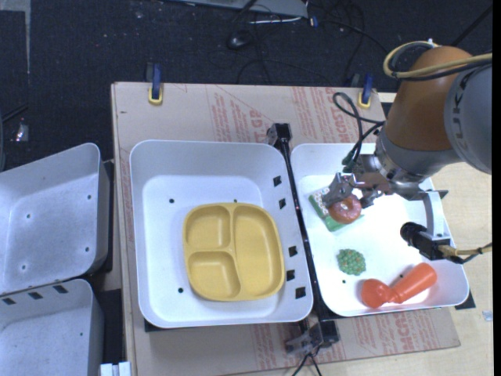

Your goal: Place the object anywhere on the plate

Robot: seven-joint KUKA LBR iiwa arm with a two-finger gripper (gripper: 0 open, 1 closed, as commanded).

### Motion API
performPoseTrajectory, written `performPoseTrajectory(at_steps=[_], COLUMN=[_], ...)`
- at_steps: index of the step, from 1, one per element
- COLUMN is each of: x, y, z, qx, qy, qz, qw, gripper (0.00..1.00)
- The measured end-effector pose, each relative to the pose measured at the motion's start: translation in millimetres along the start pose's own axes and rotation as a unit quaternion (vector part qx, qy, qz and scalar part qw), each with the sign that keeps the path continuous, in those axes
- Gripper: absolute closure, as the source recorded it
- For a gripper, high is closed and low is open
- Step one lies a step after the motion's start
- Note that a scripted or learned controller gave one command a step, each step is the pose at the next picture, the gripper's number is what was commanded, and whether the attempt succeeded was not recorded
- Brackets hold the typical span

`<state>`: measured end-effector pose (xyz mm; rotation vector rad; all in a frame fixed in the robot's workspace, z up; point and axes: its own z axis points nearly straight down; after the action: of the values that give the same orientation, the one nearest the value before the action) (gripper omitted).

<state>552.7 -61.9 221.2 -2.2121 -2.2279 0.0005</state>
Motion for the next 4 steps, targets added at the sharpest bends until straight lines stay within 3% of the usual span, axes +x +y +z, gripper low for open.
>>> performPoseTrajectory(at_steps=[1,4], x=[51,213], y=[8,38], z=[8,-19], qx=[0.0,-0.002], qy=[0.0,0.0], qz=[0.0,0.0], qw=[1.0,1.0], gripper=[1.0,1.0])
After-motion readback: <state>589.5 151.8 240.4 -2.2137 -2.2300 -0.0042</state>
